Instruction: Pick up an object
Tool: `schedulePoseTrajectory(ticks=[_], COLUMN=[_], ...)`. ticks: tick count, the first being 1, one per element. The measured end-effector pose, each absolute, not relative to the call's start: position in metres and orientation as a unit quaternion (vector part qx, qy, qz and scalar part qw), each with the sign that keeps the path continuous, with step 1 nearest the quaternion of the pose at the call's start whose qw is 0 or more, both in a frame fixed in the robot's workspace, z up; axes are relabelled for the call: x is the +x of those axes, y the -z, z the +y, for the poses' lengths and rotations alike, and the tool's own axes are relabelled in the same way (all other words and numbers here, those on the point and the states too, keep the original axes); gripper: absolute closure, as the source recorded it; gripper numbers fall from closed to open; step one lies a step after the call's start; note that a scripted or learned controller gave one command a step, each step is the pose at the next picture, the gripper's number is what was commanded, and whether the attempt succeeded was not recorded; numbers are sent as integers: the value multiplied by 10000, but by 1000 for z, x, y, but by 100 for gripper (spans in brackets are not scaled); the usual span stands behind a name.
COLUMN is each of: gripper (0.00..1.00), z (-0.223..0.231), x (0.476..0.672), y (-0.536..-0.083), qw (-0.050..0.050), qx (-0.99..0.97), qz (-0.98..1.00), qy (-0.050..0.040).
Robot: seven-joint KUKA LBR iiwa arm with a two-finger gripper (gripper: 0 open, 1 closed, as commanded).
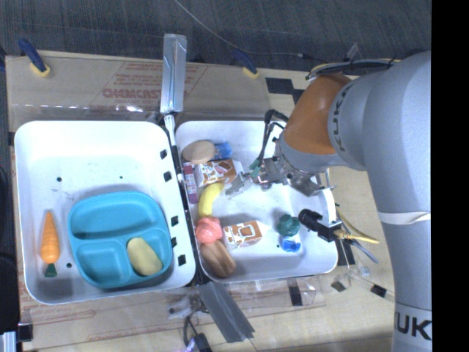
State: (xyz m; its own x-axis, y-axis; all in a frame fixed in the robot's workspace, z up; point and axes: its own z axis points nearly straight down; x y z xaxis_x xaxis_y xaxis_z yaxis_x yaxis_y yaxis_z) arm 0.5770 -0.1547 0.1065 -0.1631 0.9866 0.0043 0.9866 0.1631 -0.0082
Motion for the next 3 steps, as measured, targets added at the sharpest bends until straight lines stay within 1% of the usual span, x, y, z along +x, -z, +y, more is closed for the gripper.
schedulePoseTrajectory(ticks=[1,2,3], gripper=[0,0,100], z=[-122,-115,-115], x=[649,569,571], y=[-138,-91,-102], qw=[78,25,11], qx=[-6133,-5914,-5894], qz=[-7898,-8064,-8079], qy=[-24,-11,-5])
